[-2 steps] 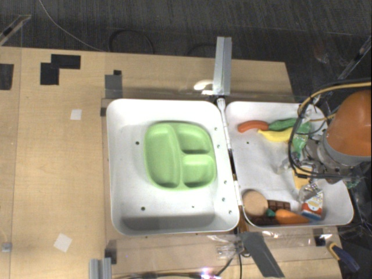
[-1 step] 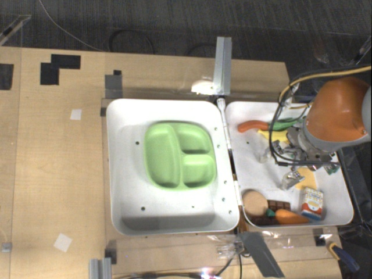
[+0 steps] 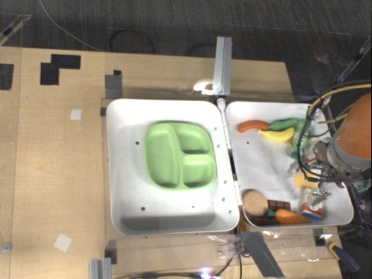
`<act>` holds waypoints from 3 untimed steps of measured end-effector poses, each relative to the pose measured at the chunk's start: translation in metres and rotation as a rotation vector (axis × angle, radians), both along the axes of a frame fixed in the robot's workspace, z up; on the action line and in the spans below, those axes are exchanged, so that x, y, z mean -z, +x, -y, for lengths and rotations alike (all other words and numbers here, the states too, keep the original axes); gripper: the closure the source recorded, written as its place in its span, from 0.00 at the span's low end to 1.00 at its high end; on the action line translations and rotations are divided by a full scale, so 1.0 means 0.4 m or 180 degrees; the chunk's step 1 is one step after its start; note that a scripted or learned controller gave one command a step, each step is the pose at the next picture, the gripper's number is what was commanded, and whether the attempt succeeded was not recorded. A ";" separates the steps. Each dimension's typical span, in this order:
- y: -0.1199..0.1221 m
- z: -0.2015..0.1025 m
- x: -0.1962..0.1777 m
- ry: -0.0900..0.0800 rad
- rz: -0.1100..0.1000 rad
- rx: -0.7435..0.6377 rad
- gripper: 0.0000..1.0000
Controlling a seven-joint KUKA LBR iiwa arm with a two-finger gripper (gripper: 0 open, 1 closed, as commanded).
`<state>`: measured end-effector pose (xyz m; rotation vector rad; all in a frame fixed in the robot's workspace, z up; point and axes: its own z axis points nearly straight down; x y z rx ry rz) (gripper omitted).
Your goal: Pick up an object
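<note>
My gripper (image 3: 315, 199) hangs low over the near right part of the right bin (image 3: 261, 161), under the arm's orange band and a bundle of cables. Just below it lies a small red, white and blue object (image 3: 311, 213), and a yellow piece (image 3: 301, 182) sits to its upper left. Along the bin's near wall lie an orange carrot (image 3: 290, 217), a brown chocolate bar (image 3: 278, 206) and a round tan cookie (image 3: 254, 201). At the far side are a red sausage (image 3: 252, 125), a yellow banana (image 3: 278, 136) and a green item (image 3: 287, 124). The arm hides part of the bin's right side.
The left bin (image 3: 125, 156) holds a green divided plate (image 3: 179, 154). A metal post (image 3: 222, 68) stands behind the wall between the two bins. The wooden bench (image 3: 52, 173) stretches to the left.
</note>
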<state>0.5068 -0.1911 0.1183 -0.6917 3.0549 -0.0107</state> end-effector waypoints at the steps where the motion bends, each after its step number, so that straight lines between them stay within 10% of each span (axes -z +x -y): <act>1: -0.005 0.010 0.059 0.0001 0.0016 -0.0297 0.00; 2: 0.061 -0.232 0.067 0.0011 0.0037 -0.0487 0.00; 3: 0.102 -0.073 0.035 -0.0008 -0.0005 -0.1635 0.00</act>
